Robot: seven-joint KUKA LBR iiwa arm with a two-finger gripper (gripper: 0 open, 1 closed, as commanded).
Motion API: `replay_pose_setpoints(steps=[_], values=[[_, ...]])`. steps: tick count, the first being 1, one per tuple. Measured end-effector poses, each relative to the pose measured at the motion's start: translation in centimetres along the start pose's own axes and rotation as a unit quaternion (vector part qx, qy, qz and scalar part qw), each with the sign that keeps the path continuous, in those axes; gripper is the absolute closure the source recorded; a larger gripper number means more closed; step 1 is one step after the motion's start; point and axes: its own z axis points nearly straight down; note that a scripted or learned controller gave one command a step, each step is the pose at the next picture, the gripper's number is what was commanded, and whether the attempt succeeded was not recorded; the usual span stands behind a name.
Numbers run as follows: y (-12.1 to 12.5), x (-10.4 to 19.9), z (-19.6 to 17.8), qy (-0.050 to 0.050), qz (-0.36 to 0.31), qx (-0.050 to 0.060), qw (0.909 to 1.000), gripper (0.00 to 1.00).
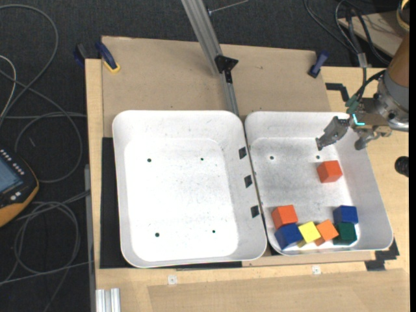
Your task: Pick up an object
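An orange cube [329,171] lies alone in the middle of the right bin [286,132]. At that bin's front edge sits a cluster: an orange block [284,215], a blue block [288,235], a yellow block [309,231], a small orange block [327,229], a blue block [346,214] and a green block [347,233]. My gripper [345,136] hangs over the bin's back right part, above and behind the lone orange cube. It stands open, its two fingers spread wide with nothing between them.
The left bin [130,135] stands beside the right one, with small black clips [247,181] along the shared wall. A slanted metal rail [207,38] rises behind the bins. Cables and a handheld device [13,184] lie on the floor at left.
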Motion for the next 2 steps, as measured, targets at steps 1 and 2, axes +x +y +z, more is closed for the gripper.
replay_pose_setpoints(steps=[1, 2], values=[[0.1, 0.0, -0.2, -0.001, 0.000, -0.003, 1.0000, 0.00], [0.0, 0.0, 6.1, 0.000, 0.001, 0.001, 1.0000, 0.00]])
